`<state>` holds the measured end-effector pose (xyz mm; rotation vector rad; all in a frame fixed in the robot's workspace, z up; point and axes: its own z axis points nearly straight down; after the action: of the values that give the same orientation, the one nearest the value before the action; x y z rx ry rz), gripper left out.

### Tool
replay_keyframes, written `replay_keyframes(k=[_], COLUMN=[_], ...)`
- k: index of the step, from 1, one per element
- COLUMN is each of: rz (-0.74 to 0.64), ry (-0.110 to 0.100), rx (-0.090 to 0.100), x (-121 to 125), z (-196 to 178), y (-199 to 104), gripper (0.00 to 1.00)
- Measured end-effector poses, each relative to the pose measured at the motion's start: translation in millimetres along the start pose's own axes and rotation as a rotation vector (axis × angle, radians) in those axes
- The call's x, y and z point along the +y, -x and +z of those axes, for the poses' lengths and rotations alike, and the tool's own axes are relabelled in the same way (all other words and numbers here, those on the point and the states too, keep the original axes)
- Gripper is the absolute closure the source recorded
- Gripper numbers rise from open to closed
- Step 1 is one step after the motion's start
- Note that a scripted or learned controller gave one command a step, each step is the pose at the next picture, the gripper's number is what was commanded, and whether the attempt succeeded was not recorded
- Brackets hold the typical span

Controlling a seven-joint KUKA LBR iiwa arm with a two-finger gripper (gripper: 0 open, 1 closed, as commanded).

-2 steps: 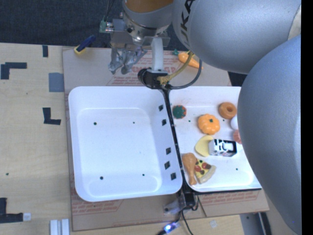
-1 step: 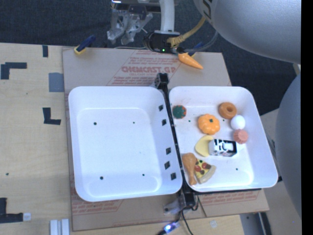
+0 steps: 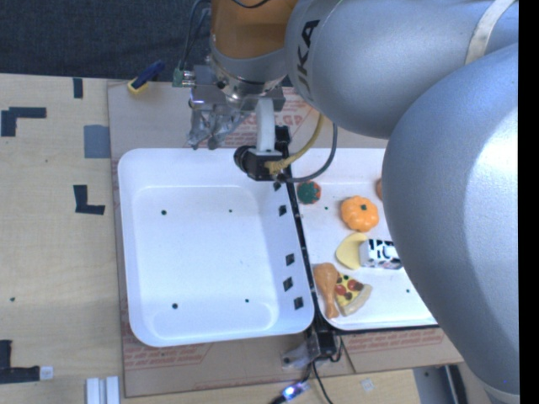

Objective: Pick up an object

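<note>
My gripper (image 3: 210, 133) hangs over the far rim of the left bin (image 3: 135, 225), near that bin's back edge. I see nothing in its grasp. The objects lie in the right bin (image 3: 396, 316): an orange pumpkin-like toy (image 3: 360, 213), a small green and red piece (image 3: 309, 193), a yellow wedge (image 3: 348, 249), a white box with black marks (image 3: 383, 253), a pizza slice (image 3: 352, 294) and a brown bread-like piece (image 3: 324, 284). All of them sit to the right of the gripper, across the divider. The arm hides the far right part of that bin.
A dark divider strip (image 3: 291, 242) runs between the two bins. A blue and yellow tool (image 3: 146, 76) lies on the bench behind the left bin. Black tape marks (image 3: 84, 200) dot the wooden bench on the left. The big grey arm (image 3: 438, 141) covers the upper right.
</note>
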<state>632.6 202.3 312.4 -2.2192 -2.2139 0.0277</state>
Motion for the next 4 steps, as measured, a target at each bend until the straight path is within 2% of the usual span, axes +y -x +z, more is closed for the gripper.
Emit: replay_keyframes(k=[1, 2, 3, 4], rz=[-0.009, -0.007, -0.005, -0.007], ry=[0.025, 0.027, 0.016, 0.015], rx=[0.013, 0.012, 0.007, 0.006], x=[-46, -48, -48, -48], z=[-124, -229, -221, -231], y=[-24, -30, -29, -30], gripper=[1.00, 1.00, 0.00, 1.00])
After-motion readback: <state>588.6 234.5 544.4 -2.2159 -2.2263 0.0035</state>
